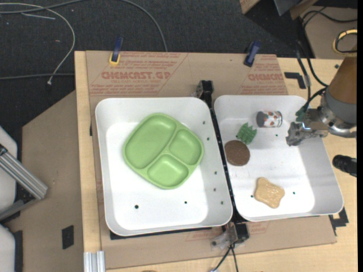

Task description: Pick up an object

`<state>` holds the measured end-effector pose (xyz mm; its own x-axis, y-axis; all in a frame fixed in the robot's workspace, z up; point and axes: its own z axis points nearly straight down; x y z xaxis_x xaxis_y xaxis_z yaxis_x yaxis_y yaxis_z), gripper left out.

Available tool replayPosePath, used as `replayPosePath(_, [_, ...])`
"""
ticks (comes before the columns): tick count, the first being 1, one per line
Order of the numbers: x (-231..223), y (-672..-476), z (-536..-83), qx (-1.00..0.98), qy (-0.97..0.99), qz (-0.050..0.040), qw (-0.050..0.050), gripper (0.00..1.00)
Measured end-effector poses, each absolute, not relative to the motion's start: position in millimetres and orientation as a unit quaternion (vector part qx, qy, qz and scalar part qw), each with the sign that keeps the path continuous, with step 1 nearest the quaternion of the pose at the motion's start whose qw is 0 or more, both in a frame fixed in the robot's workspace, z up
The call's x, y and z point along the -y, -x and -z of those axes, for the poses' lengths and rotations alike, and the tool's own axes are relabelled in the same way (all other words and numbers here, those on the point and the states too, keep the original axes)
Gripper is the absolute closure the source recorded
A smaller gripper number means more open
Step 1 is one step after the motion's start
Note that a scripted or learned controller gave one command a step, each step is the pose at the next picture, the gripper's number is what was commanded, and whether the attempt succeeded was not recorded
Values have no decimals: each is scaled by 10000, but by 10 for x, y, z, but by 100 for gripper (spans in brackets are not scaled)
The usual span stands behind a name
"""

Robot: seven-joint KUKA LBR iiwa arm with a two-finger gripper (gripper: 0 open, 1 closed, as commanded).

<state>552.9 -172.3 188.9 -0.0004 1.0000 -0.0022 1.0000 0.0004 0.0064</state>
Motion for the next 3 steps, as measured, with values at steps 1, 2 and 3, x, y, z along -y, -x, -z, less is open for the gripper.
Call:
replayPosePath(1, [1726, -5545, -2434, -7076, -7066, -18, 35, 100])
replayPosePath(2, [1159, -5565, -2492, -7095, -7047, -13, -10, 100])
replayPosePath(3, [681, -5720, -2483, -7093, -7049, -15, 2, 100])
